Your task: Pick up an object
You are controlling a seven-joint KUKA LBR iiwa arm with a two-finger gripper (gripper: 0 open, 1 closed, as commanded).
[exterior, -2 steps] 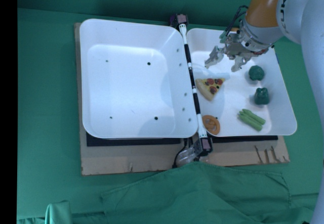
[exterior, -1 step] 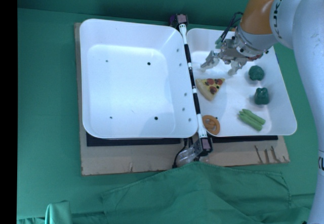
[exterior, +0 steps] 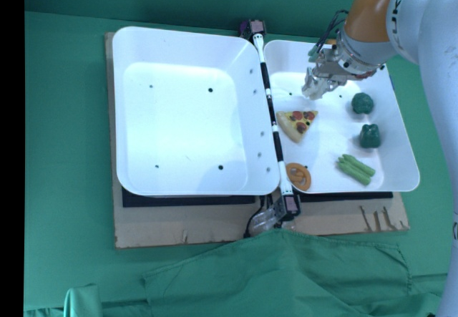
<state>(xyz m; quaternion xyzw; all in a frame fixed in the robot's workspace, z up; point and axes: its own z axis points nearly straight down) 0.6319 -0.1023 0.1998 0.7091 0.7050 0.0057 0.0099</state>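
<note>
In the right bin [exterior: 401,165] lie a pizza slice [exterior: 297,123], an orange pretzel [exterior: 299,177], green asparagus stalks [exterior: 356,169], a dark green pepper [exterior: 369,136] and a broccoli floret [exterior: 362,103]. My gripper [exterior: 313,91] hangs over the back part of this bin, just above and behind the pizza slice, left of the broccoli. I see nothing between its fingers.
The left bin [exterior: 129,51] sits beside the right one, split from it by a black and white divider rail [exterior: 268,104]. Both rest on a cardboard sheet [exterior: 179,226]. Green cloth [exterior: 286,272] bunches along the front edge.
</note>
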